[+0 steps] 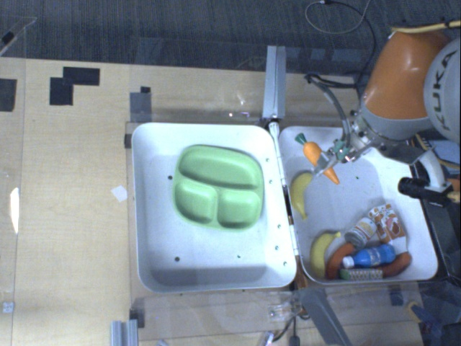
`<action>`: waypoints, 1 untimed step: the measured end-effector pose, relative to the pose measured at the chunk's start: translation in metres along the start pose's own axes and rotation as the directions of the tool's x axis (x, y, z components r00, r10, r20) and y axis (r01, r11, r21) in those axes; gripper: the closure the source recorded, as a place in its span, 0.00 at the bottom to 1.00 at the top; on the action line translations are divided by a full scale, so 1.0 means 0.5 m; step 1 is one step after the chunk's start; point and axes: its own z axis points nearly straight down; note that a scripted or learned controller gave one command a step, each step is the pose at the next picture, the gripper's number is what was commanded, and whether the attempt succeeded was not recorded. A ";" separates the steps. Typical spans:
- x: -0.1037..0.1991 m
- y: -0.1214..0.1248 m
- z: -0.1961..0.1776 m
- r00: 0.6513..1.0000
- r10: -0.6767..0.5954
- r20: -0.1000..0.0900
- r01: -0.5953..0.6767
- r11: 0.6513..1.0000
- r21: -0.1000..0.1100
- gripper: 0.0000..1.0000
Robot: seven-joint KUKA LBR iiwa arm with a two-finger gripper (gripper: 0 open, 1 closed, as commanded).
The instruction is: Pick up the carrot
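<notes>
While the carrot (318,159) lies toward the far left corner of the right bin (385,193), you can see its green top pointing up toward the bin's far wall and its orange tip slanting down to the right. You will find the gripper (338,152) right at the carrot's right side, over the lower half of the root, but the metal parts there are small and blurred, so you cannot tell whether the fingers are open or closed, nor whether they touch the carrot. Just below and left of the carrot you see a pale yellow banana (299,193) lying along the bin's left wall. Farther toward the near edge of the same bin you have a cluster: a second yellow piece (322,249), a reddish sausage-like item (338,259), a bottle with a blue label (369,257), and a printed packet (382,223) beside a small can. Behind the gripper, the arm (410,78) comes in from the right, its orange band large in the upper corner. Across the divider, you see the left bin (155,207) carrying a green compartment tray (218,186) near its middle. Both bins sit on the pale wood tabletop (65,215), which bears black markers at its far left.
</notes>
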 end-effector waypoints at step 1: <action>0.024 0.056 -0.073 0.997 0.076 0.000 -0.076 0.997 0.002 1.00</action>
